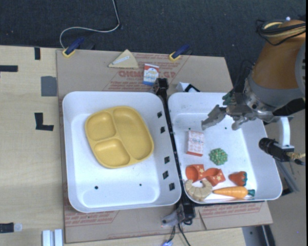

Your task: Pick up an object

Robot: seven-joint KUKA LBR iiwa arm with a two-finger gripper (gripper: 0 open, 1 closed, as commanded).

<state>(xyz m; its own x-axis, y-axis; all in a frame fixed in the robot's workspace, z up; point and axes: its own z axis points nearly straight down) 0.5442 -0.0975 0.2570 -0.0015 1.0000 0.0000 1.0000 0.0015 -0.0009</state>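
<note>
Two bins: white and shallow, sitting side by side on a cardboard sheet (pixel 215 65) in the middle of the frame, the left bin (pixel 74 152) and the right bin (pixel 267 152) meeting along a black divider.
Left bin: holding a yellow three-compartment plate (pixel 119 136), lying flat toward its upper half.
Right bin: carrying all the small objects, gathered in its lower half.
Red-and-white packet (pixel 195 143): lying flat near the centre of the right bin, just below and left of the gripper.
Green broccoli-like piece (pixel 218 156): resting just right of and below the packet.
Red pieces (pixel 204 173): sitting near the bin's lower left, with another small red piece (pixel 238 178) further right.
Toy carrot (pixel 230 191): lying along the bottom wall, orange with a green tip pointing right.
Pale ring-shaped piece (pixel 199 189): lying at the lower left corner, touching the carrot's blunt end.
Arm (pixel 280 60): reaching in from the upper right, its orange band showing at the frame's edge.
Gripper (pixel 223 118): hovering over the upper part of the right bin, its fingers (pixel 212 119) spread apart and gripping nothing.
Behind the bins: a small red-and-white carton (pixel 151 75) and a tan wedge (pixel 124 60) sitting on the cardboard at upper centre.
</note>
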